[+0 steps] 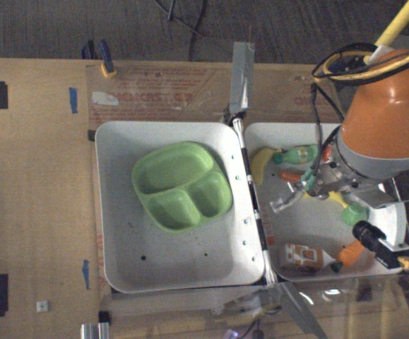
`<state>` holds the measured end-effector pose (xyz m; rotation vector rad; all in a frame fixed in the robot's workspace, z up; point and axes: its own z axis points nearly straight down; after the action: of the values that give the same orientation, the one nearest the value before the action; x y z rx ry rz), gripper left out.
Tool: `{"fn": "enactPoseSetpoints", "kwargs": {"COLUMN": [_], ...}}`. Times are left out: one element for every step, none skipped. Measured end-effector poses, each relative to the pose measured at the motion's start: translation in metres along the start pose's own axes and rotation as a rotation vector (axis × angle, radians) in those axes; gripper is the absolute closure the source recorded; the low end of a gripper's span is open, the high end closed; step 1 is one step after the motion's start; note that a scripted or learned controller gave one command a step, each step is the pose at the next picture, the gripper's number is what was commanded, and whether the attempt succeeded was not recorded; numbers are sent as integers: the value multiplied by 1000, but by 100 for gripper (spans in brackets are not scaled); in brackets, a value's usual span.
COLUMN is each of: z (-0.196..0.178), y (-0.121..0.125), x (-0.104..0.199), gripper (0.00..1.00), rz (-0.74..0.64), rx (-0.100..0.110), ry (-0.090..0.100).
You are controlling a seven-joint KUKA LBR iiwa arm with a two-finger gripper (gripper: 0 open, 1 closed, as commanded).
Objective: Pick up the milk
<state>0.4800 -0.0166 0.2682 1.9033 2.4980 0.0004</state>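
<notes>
gripper [289,202] is hovering in the right bin [299,235], lower right of frame; fingers spread, pinching nothing | milk [303,255] is lying flat near bin's bottom edge, below the gripper, apart; descent seems needed | green tray [181,186] is sitting in left bin [119,246], not involved

Even, moderately bright overhead light washes the two white bins [119,260] pale, with soft, faint shadows along their inner walls. Glare streaks show on clear plastic [331,302] at the bottom right. The picture is soft and grainy overall (small items look blurred); the floor [84,13] at top is dim.
</notes>
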Motion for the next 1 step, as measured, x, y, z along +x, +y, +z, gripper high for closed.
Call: {"fn": "enactPoseSetpoints", "kwargs": {"z": [84], "y": [-2], "x": [-5], "gripper": [0], "rz": [-29], "rx": [2], "ry": [1]}}
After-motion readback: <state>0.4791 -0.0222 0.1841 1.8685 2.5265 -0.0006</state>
